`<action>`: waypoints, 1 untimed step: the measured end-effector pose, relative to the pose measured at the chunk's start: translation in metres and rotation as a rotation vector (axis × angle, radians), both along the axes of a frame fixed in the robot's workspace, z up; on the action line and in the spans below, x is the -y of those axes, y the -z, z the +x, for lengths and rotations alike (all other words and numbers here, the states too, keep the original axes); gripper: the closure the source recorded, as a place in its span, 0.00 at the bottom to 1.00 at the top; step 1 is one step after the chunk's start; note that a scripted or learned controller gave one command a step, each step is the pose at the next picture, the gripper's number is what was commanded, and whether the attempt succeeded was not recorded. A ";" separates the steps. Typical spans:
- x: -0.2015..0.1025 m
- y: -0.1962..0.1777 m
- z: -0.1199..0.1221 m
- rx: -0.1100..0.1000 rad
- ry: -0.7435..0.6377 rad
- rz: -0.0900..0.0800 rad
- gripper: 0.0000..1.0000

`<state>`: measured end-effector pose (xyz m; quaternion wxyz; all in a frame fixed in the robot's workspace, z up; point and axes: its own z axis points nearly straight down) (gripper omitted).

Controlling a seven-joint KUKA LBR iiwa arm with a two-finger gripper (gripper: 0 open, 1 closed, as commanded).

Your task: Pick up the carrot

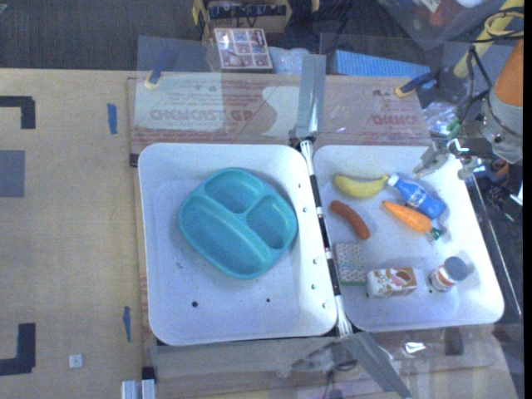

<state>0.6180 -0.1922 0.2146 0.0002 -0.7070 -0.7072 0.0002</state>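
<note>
The orange carrot lies in the right bin, towards its far right, with its green end pointing at the front right. A blue bottle lies right behind it, almost touching. My gripper hangs over the bin's far right corner, up and to the right of the carrot and apart from it. Its fingers are spread open with nothing between them.
The right bin also holds a banana, a red sausage, a small patterned box, a juice carton and a small can. A teal divided plate sits in the left bin.
</note>
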 end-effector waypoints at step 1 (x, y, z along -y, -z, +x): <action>0.001 0.107 -0.012 0.003 -0.325 -0.002 0.00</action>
